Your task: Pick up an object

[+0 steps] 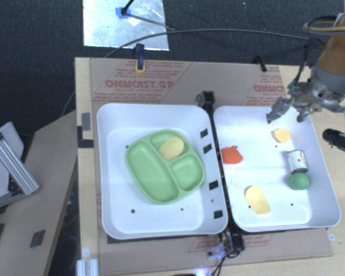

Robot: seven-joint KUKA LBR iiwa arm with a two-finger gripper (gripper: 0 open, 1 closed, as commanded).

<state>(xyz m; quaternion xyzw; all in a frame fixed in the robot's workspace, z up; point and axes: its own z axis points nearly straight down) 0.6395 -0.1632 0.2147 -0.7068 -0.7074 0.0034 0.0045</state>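
Camera view: the gripper [288, 110] hangs over the far edge of the right bin [247, 125], its two fingers spread apart with nothing between them, so it is released and empty. The arm [333, 62] enters from the right above it.

The nearest candidate is the small yellow piece [282, 135], which lies just below the gripper, toward the camera and a touch toward the arm's side. It looks roundish, with no marked long axis, so finger direction should matter little there. I judge that a short drop forward and down would bring the fingers over it.

Further toward the camera from the gripper stand the can [297, 161] and, touching or just beside it, the green ball [299, 181]; the can's long axis runs roughly away from the camera. The orange piece [232, 155] lies below and away from the arm's side, near the bin's inner wall. The yellow oval [257, 200] lies farthest from the gripper, its long axis slanting.

In the left bin [121, 154], well apart from the gripper, sits a green tray [155, 177] bearing a yellow lump [172, 148].
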